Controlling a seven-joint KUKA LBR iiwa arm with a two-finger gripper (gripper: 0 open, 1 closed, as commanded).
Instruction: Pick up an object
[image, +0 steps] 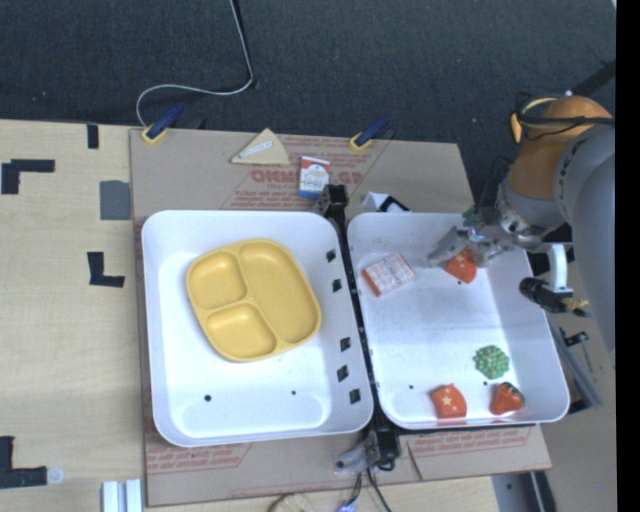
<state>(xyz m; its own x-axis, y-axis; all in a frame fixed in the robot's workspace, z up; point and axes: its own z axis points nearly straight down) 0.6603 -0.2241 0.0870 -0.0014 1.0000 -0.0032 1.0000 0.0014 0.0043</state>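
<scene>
right bin (530, 330) is the landmark. at its near edge, two red-orange toys: one (448, 401) toward the near-left, one (506, 398) at the near-right corner. just behind that second one, a green knobbly ball (490, 360). middle of the bin floor is bare. further back, toward the bin's far-left, a small pinkish packet (387, 274) lies flat. to the right of it, near the bin's far-right part, an orange-red object (461, 266) sits right under the gripper (463, 250). gripper is low over it, touching or nearly so; can't tell whether it is clenched or released, and can't tell if the object is actually gripped or just lying beneath. left of the right bin, the left bin (170, 390) holds a yellow tray (252, 298) with three sections. beyond the right bin's far-left corner, a small red-white box (314, 177) stands on the cardboard.

step, as a judgement: grasp attempt on the orange-red object, arm down at the pick point. not lifted yet by the look of it. next move calls for a firm close around the object, then a straight lift clear of the bin floor. risk: small rounded item, could slip or get nudged toward the bin wall.
</scene>
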